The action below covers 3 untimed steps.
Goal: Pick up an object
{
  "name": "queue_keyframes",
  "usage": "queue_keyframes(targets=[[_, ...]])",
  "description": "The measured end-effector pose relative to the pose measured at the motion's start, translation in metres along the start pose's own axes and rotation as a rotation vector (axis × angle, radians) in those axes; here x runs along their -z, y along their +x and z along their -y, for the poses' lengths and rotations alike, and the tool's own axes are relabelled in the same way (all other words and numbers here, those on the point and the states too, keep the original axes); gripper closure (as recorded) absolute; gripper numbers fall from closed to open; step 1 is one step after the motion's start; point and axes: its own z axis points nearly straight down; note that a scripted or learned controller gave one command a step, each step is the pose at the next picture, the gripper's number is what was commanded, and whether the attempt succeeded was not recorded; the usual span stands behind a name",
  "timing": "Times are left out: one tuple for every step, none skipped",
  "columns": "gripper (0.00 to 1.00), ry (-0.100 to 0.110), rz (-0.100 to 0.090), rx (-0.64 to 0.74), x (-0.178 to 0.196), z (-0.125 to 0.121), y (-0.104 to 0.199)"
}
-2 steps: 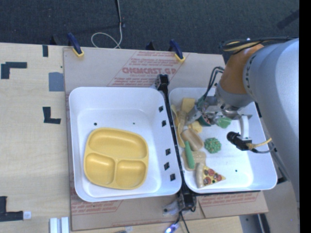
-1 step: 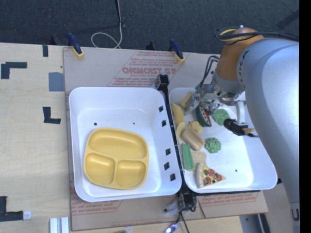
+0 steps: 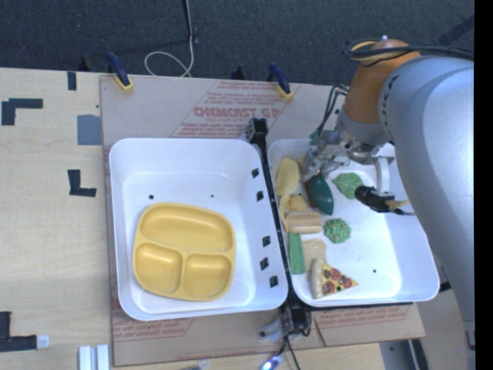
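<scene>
The gripper (image 3: 322, 168) hangs low in the right bin (image 3: 412, 272), directly over the dark green vegetable (image 3: 320, 194); whether anything is between its tips cannot be told from this angle. The dark green vegetable, taken here as the likely target, lies in the upper part of that bin and serves as the landmark.

To do the pick well, the arm would likely need to come down squarely across the vegetable's narrow width, since the yellow banana-like piece (image 3: 286, 177) sits just to its left and could be nudged or caught.

Right of the vegetable lies a light green leafy piece (image 3: 348, 183). Below and slightly right is a small broccoli floret (image 3: 337, 230). Below and left rest a tan bun-shaped piece (image 3: 302, 222), a green strip (image 3: 296, 253) and a pizza slice (image 3: 331, 278) farthest down.

Well left of the vegetable, the left bin (image 3: 131, 168) holds a yellow divided plate (image 3: 185, 250).
</scene>
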Motion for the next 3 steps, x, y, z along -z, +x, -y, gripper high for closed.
queue_keyframes(targets=[[1.00,-0.028,0.009,0.003,0.092,0.040,0.074],[1.00,-0.016,0.012,-0.008,0.085,0.106,0.041],[1.00,-0.028,0.012,-0.002,0.003,0.060,0.002]])
